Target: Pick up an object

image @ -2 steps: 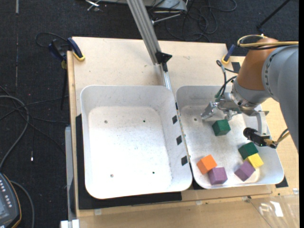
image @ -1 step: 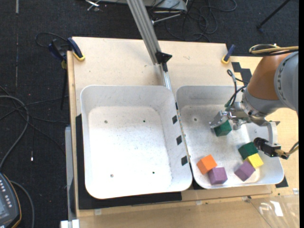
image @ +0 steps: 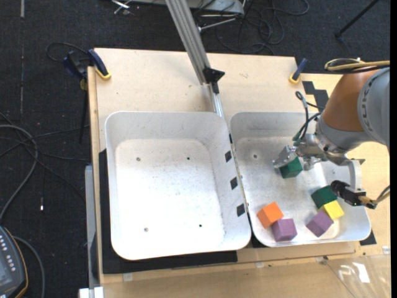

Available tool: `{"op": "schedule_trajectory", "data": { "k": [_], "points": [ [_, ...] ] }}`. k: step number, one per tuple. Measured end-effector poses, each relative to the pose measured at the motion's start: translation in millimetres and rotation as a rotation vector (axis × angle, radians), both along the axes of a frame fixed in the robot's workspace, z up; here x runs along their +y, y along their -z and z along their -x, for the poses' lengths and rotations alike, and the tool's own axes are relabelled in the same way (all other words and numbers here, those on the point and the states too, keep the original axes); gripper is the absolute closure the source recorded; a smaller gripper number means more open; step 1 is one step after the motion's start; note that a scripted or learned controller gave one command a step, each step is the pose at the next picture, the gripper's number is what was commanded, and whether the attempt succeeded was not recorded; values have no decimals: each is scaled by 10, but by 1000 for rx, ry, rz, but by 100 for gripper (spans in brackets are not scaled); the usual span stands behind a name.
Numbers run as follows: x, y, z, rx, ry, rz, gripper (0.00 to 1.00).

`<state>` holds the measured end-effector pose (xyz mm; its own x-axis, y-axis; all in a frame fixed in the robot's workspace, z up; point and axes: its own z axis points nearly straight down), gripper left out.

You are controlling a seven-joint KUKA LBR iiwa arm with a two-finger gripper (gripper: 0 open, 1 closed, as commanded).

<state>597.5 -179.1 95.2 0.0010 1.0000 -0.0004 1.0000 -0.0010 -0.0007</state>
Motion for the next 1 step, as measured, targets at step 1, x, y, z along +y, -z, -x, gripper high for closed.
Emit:
{"op": "schedule_trajectory", "data": {
  "k": [1],
  "points": [
    [-1, -101, -4, -2, 0, 0, 100]
  ]
}}
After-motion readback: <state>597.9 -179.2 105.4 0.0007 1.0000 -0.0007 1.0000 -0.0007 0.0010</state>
